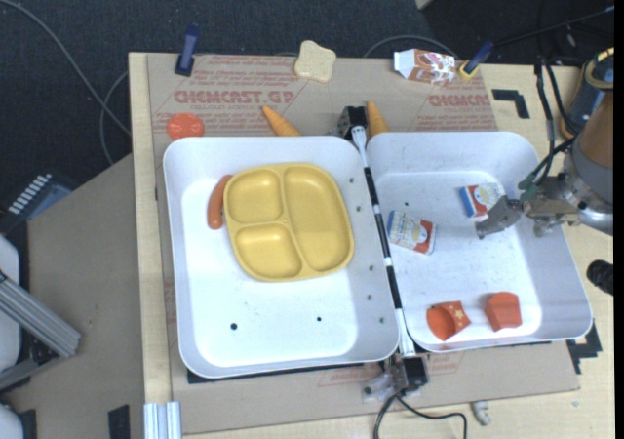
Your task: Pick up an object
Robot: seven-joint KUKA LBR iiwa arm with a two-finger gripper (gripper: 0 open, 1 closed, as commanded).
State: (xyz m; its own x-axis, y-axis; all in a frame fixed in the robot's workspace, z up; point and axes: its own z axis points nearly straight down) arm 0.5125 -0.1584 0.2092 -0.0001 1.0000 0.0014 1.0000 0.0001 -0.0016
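Nearest target: small carton point(476, 199) in right bin point(546, 261), just beside the gripper point(490, 220). I judge it light, thin-walled, crushable; pinch across its flat faces. Whether the claw is apart or together, I cannot tell. Count: two cartons, second point(410, 231) mid-bin; two orange blocks point(448, 319); one yellow tray point(289, 220) left.

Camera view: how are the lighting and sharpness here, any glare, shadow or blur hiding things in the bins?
Camera view: lighting is even and soft, shadows are faint; the left bin and right bin read bright white, but with no glare hiding anything; the yellow divided plate is fairly crisp; the gripper near the small carton looks slightly soft, so its fingers are hard to read.
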